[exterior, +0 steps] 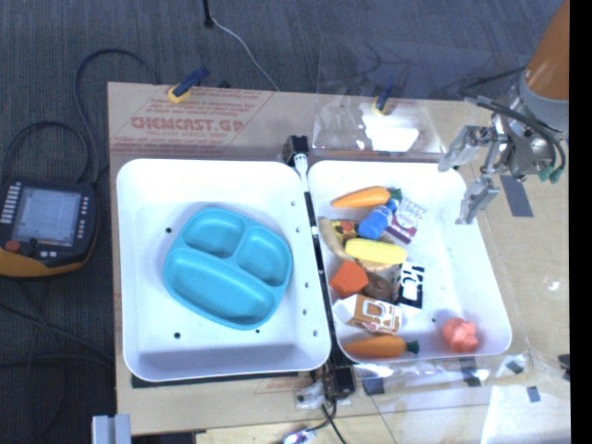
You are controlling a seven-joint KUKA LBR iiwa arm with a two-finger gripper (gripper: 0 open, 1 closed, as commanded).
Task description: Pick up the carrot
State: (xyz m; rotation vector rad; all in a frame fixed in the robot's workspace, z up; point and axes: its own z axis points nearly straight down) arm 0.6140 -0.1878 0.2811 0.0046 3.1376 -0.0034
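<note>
Two orange carrots lie in the right bin (485,276). One carrot (360,197) rests near the bin's far edge, its green end pointing right. The other carrot (374,346) lies along the near edge, also with a green tip on the right. My gripper (455,191) hovers over the bin's far right corner, to the right of the upper carrot and well apart from it. Its fingers (472,202) are spread open with nothing between them.
The right bin also holds a blue bottle (375,222), a yellow banana-like piece (375,251), an orange block (349,278), a small printed box (375,314) and a pink lump (460,333). A blue divided plate (228,265) sits in the left bin (139,340).
</note>
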